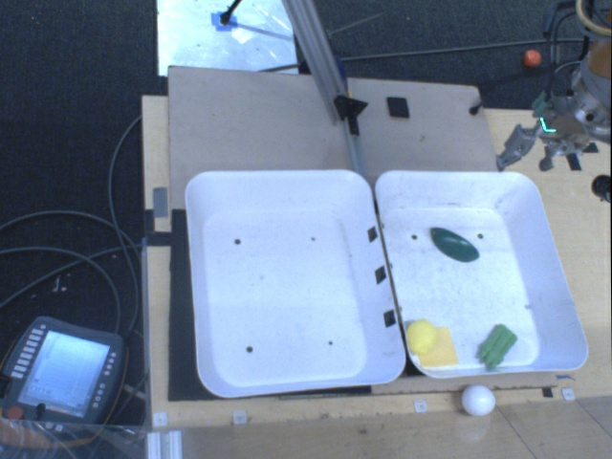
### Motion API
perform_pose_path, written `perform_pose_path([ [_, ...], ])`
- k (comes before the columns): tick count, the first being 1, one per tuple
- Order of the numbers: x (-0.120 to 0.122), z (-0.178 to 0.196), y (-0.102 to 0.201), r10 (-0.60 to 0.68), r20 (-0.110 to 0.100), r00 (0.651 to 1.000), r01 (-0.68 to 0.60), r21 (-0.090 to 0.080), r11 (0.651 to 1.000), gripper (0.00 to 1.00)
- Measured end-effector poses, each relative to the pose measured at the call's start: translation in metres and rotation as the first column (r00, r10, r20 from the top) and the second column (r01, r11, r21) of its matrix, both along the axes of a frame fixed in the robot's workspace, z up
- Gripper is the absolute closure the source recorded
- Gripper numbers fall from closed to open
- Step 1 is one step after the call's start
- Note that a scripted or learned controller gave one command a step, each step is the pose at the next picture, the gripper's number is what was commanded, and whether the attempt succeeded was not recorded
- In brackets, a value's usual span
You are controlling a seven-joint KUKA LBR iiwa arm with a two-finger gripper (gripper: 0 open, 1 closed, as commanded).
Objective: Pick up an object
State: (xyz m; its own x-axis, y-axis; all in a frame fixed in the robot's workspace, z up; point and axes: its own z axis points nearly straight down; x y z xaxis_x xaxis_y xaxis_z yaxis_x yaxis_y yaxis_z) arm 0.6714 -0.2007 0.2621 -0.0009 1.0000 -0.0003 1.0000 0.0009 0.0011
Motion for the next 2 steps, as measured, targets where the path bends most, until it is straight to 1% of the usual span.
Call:
perform_pose_path([
  [1,0.0,0.0,0.0,0.0,0.0,1.0,0.0,0.0,1.0,0.0],
  [2,0.002,-0.057,0.009,0.0,-0.004,1.0,0.0,0.001,1.0,0.0],
])
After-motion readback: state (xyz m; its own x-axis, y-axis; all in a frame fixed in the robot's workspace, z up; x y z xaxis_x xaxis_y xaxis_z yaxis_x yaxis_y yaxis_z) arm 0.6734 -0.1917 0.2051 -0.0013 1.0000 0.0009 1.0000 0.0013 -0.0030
